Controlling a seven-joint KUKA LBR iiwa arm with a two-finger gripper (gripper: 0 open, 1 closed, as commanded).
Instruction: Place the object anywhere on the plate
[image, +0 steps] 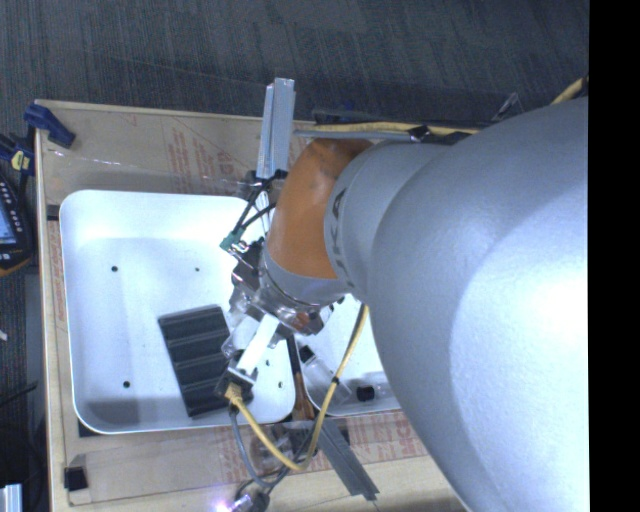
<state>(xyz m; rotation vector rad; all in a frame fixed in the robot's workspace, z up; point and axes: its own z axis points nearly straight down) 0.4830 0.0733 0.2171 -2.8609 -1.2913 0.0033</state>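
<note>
Block (197, 358), dark and ribbed, is my best guess at the object. It lies flat on the floor of the left bin (110, 300), toward the near wall and close to the right-hand side, with its long side running slantwise.

Just beside it, on its right, hangs the gripper (245, 380). Its white body reaches down over the strip between the two bins, and yellow cable (335, 385) loops around it. It seems to touch or nearly touch the block's right edge, but I cannot tell whether it is spread or pressed together. Nothing is visibly pinched in it, and the block sits on the bin floor, so I judge the object not picked up.

A little farther right, a corner of the right bin (345, 405) peeks out with a small dark thing (365, 393) in it, too small to name. The arm (470, 300) covers the rest of that bin, so what lies there, a plate included, I cannot tell.

Farther back, the orange band (300, 220) sits above the wrist, and beyond it a metal post (277, 125) stands at the far edge of the bench (150, 135).

As I read it, the task is at its start. The grasp is not secured, and the lift, the carry to the plate and the release all remain. If the plate is in the hidden bin, the carry is a short one across the divide.
</note>
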